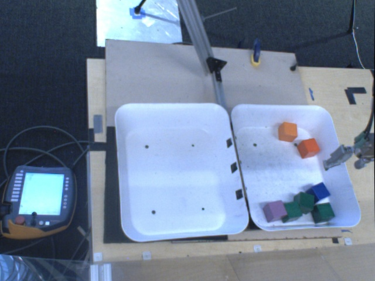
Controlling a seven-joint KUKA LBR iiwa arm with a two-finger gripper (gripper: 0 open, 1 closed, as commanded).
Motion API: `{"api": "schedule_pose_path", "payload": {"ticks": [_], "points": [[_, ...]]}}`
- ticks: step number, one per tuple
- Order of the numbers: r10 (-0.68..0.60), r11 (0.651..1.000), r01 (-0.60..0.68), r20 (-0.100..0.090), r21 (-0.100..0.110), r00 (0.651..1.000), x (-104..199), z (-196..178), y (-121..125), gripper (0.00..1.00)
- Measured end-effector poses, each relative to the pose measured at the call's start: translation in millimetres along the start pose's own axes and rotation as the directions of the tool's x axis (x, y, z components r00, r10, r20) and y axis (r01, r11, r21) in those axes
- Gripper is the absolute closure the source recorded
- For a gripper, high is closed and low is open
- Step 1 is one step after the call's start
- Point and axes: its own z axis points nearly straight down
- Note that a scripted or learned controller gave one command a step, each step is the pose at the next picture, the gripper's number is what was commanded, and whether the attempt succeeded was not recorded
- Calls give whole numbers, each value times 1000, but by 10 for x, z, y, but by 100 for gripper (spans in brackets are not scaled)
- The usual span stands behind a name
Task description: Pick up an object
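The right bin [258, 174] holds several blocks. An orange cube [287, 132] and a red-orange cube [308, 148] lie close together in its far right part. Along its near right corner a purple block [273, 210], green blocks [303, 202] and a blue block [319, 191] are clustered, touching one another. My gripper [348, 158] reaches in at the right rim of this bin, just right of the red-orange cube and above the blue block. Nothing shows between it and any block. Most of the arm is cut off by the view's right edge.
The left bin [176, 174] sits beside the right one, joined by small black clips [234, 167]. A slanted metal pole [196, 28] crosses the back. A teach pendant [38, 201] with its cable lies on the floor at the left. A clamp [256, 51] stands on the far bench edge.
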Motion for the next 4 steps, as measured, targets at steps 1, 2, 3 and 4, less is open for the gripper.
{"api": "schedule_pose_path", "payload": {"ticks": [1,2,3,4], "points": [[1,1000,-1,0,-1,1000,-1,-1,0,0],[4,1000,-4,-1,5,1000,-83,585,3,0],[3,1000,-3,-1,4,1000,-52,1025,60,0],[3,1000,-3,4,-2,1000,19,1477,113,0]]}}
